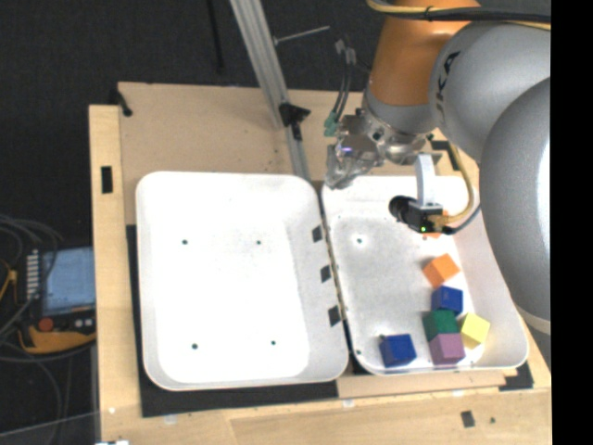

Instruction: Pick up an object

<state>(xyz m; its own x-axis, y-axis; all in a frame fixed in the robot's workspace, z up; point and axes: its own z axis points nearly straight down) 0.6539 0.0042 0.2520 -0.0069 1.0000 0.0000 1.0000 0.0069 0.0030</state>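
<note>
Camera view, fixed above the bench [185, 119], looks down at a slant on two shallow white bins set side by side. Left bin [153, 248] shows a bare white floor with four small dark dots. Right bin [371, 248] holds six small blocks, all grouped in its near right corner. Orange block [442, 269] lies farthest from the near rim, tilted at an angle. Blue block [447, 298] sits just beside it on the near side. Green block [440, 323] touches the blue block, and purple block [447, 348] lies against the green block, closest to the near rim. Yellow block [474, 328] rests just right of the green and purple blocks, near the bin's right wall. A second blue block [397, 349] sits apart to the left of this cluster, next to the near rim. The grey arm [519, 156] enters from the right, and its orange band [417, 40] stands above the wrist. Gripper [341, 172] hangs over the far left corner of the right bin, close to the divide between the two bins and well apart from every block. Whether it is released or clenched cannot be told at this resolution; nothing is visible in its grasp. A slanted metal rod [264, 63] rises from behind the bins.
</note>
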